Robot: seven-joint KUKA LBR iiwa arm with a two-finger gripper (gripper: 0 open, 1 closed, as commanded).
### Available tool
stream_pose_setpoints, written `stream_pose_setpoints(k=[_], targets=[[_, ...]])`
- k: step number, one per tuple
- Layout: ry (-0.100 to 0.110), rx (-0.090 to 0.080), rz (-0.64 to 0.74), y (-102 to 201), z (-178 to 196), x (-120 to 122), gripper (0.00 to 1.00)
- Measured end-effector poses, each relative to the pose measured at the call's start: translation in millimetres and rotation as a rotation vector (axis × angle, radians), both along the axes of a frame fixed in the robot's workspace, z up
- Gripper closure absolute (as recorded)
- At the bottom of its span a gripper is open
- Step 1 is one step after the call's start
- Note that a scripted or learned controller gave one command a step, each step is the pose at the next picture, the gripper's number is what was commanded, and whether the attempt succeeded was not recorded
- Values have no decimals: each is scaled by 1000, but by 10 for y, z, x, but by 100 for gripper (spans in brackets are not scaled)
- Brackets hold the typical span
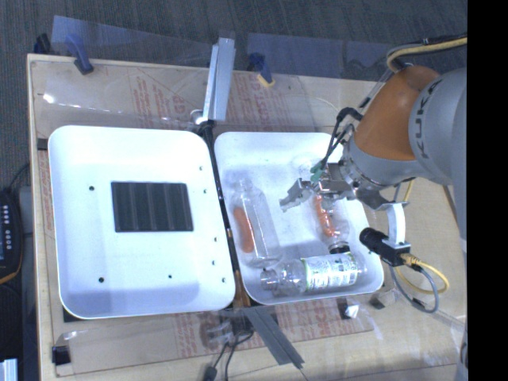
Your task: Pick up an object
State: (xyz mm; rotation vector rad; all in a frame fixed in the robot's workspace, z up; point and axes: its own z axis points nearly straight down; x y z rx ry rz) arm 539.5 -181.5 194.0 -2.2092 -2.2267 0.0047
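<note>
Camera view, worktop (119, 86): it carries two shallow white bins side by side, the left bin (79, 157) with a dark ribbed panel (152, 206) in its floor.
Camera view, right bin (262, 153): holds three clear plastic bottles.
Bottle with label (321, 274): lies on its side along the near wall, black cap toward the arm.
Bottle with orange insert (248, 221): lies near the bin's left wall, well apart from the tool.
Small orange-filled bottle (327, 219): lies just beside the tool, toward the right wall.
Arm (397, 125): reaches in from the right, wrist low over the right bin.
Tool (305, 190): sits over the bin's middle; how far it is parted cannot be told, and nothing is seen between its tips.
Handling, judged: the bottles look light, smooth and round, likely to roll or slip; thin walls may dent.
Hold, judged: across the body at mid-length, squarely over the axis.
</note>
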Motion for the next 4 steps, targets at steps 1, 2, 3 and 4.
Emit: stream_pose_setpoints(k=[1,2,3,4], targets=[[-3,-1,25,-283,134,89,0],[-2,1,266,-286,221,-283,0],[-2,0,275,-292,-152,81,0],[-3,0,297,-287,-604,539,0]])
